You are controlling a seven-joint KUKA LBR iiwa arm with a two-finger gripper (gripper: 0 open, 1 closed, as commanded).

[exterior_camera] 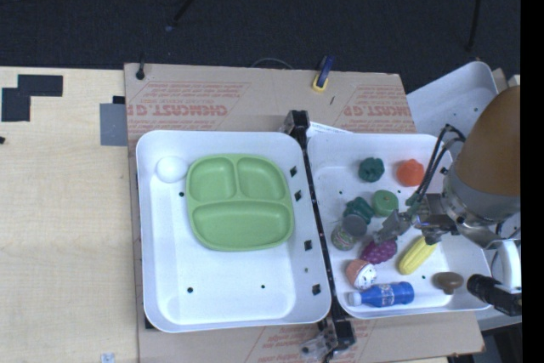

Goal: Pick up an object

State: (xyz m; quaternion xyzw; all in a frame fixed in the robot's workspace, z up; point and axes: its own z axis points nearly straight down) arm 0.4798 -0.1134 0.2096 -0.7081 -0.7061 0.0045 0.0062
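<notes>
The right bin [340,161] holds several small objects. Among them are a dark green piece [371,169], an orange piece [410,172], a green round lid [385,201], a teal piece [359,208], a grey cylinder [348,233], purple grapes [379,251], a yellow corn-like piece [416,255], a pink and white piece [362,274], a blue bottle [384,295] and a brown piece [447,280]. My gripper [406,224] reaches in from the right and hangs low over the bin's middle, between the green lid, the grapes and the yellow piece.
The left bin [161,268] carries a green divided plate [240,201] and a white ball [171,168] in its far left corner. A black divider [310,208] separates the bins. The arm's orange band [501,140] looms over the right bin's right side.
</notes>
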